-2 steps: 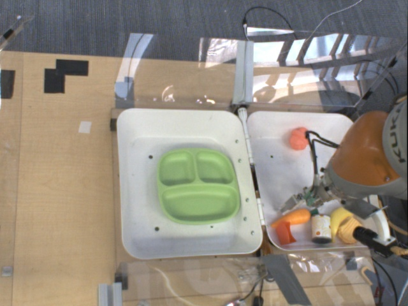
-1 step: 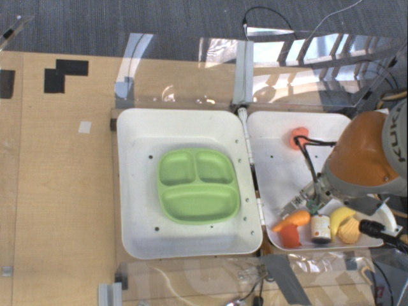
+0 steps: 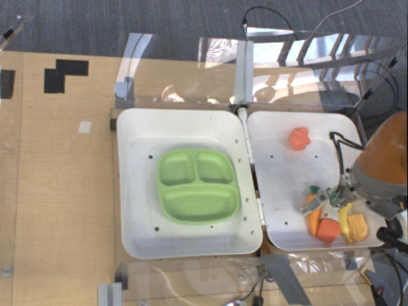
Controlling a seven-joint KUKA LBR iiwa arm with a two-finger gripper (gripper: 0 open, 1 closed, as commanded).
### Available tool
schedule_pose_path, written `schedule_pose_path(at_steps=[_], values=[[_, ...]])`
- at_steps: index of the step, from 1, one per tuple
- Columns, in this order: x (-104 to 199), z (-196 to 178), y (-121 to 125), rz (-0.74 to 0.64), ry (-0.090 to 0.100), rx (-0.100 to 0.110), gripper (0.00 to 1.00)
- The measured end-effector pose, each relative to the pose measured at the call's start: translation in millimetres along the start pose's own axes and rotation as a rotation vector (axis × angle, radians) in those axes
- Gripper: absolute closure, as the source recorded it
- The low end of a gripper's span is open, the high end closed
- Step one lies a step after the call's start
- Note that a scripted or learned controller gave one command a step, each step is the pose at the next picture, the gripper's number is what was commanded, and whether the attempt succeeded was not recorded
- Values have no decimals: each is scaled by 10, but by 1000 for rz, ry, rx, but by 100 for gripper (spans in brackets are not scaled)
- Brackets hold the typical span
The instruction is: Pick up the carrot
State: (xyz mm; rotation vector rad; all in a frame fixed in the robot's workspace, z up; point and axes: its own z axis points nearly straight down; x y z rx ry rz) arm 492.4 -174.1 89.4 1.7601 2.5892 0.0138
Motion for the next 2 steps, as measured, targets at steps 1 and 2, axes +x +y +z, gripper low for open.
schedule_pose_path(at_steps=[1,2], values=[[-2,-108,31,-2,-1,-5,100],[563,-1066,218,-118,2,8,100]])
